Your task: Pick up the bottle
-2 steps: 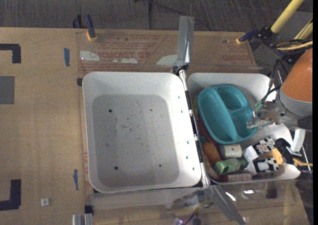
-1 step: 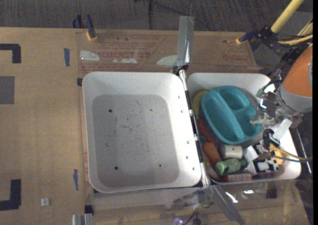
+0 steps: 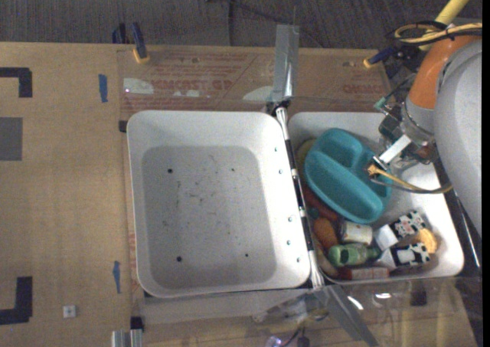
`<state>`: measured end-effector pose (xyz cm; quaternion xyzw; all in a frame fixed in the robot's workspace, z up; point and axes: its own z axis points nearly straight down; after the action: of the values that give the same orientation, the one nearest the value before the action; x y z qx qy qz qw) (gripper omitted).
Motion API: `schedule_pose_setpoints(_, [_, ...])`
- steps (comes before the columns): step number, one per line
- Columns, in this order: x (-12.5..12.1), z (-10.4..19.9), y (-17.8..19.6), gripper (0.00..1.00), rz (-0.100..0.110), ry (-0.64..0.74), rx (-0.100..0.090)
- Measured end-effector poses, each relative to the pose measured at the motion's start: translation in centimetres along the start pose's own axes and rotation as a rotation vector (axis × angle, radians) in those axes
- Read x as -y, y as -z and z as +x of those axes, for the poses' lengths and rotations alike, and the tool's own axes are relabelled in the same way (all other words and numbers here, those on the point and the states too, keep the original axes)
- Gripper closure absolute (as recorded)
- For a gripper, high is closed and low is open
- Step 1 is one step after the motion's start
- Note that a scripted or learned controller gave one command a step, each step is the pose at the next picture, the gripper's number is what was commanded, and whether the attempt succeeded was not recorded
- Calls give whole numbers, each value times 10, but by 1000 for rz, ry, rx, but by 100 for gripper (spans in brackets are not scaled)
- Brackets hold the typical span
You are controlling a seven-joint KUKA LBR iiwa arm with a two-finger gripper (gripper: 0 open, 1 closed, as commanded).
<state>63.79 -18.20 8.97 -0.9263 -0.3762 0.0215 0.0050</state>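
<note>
Bottle (image 3: 352,255), green with a dark cap end, lies on its side in the right bin (image 3: 453,261), close to that bin's near wall, its length running left to right. Just beyond it on the far side sits a small white cylinder (image 3: 357,232), and an orange object (image 3: 325,229) lies to the left of that. A reddish flat item (image 3: 366,272) lies just beside the bottle on its near side. To the right of the bottle are black-and-white cow-patterned toys (image 3: 409,224). A teal dish (image 3: 342,177) fills the far left part of the same bin, tilted. The gripper (image 3: 396,141) hangs over the far right part of the right bin, beside the teal dish's right edge and well apart from the bottle; whether it is released or clenched cannot be told from here. The grey arm (image 3: 463,116) comes in from the right. The left bin (image 3: 138,184) stands just beside the right one
</note>
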Motion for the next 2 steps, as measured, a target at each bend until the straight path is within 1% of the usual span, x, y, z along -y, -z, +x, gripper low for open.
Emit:
schedule_pose_setpoints(1, [10, -18, 0, 100, -11, -95, -29])
schedule_pose_setpoints(2, [21, -15, -4, 100, 0, -574, -17])
